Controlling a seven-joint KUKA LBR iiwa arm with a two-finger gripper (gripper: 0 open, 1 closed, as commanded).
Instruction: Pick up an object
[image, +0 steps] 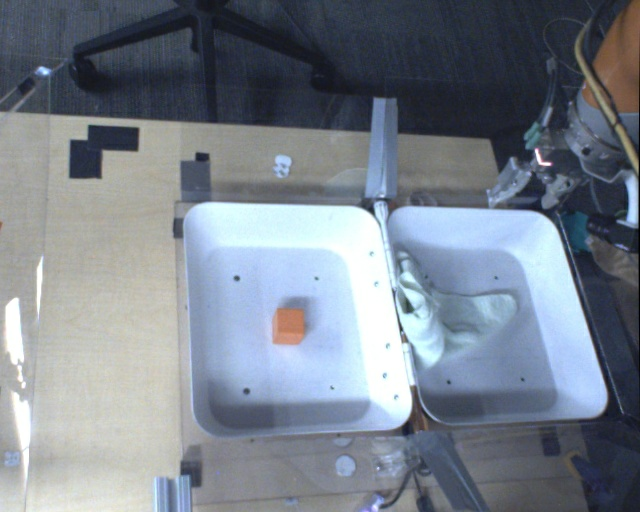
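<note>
A small orange cube (289, 326) sits near the middle of the left bin (215, 395). A pale greenish-white cloth (440, 315) lies crumpled in the right bin (560, 395), bunched against that bin's left wall and stretching toward its centre. My gripper (530, 188) hovers over the bench just beyond the right bin's far right corner, well away from both objects. Its fingers stand apart, open, with nothing between them.
A metal divider rail (382, 150) runs back from between the two bins. Black tape marks (100, 148) lie on the wooden bench at the far left. Cables (590, 60) and arm hardware crowd the upper right corner. An office chair base (205, 40) stands on the floor beyond.
</note>
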